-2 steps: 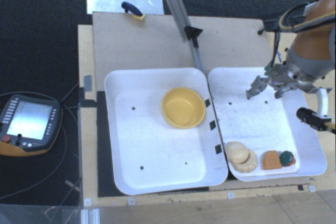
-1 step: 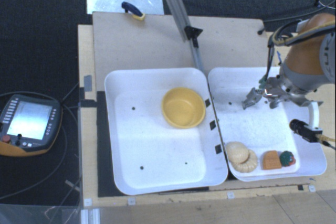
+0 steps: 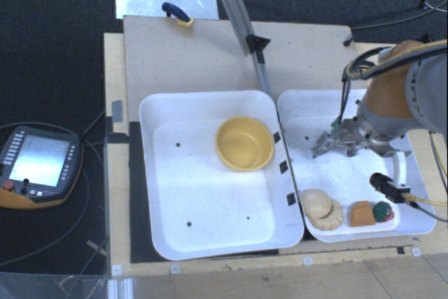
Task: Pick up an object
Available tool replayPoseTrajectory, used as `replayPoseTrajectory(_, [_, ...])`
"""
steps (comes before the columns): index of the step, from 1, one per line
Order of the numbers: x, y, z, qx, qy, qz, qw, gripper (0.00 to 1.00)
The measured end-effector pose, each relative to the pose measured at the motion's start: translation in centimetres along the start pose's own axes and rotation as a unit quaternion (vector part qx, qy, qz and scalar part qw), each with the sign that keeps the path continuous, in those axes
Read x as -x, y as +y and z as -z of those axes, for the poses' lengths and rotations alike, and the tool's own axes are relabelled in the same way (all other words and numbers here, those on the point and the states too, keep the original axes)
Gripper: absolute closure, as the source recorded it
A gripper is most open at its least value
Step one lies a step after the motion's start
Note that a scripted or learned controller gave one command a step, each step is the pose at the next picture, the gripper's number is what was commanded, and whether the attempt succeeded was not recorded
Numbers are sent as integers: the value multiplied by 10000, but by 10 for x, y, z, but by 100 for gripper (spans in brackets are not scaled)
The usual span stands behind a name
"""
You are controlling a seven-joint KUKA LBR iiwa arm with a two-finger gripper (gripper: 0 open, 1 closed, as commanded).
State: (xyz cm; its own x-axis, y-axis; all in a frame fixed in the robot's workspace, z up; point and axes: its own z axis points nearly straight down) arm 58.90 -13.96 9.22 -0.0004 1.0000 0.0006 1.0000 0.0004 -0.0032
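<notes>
A yellow bowl [image 3: 244,143] sits upright in the left bin [image 3: 182,220], toward its back right. In the right bin [image 3: 308,112], a cream bun-shaped object [image 3: 320,208] lies at the front left corner. Beside it to the right is an orange-brown piece with a green and red end [image 3: 369,213]. My gripper [image 3: 327,145] hangs over the middle of the right bin's floor, pointing left. It is apart from the bun and the orange piece, which lie nearer the front. I see nothing held in it.
A slanted metal pole [image 3: 234,0] ends at the bins' back edge between them. A blue and yellow clamp [image 3: 176,12] lies on the board behind the left bin. A teach pendant [image 3: 36,164] rests on the floor to the left.
</notes>
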Motion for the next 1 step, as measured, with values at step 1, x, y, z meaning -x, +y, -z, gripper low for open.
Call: replayPoseTrajectory(1, [0,1,13,24,-4,-1,10000,100])
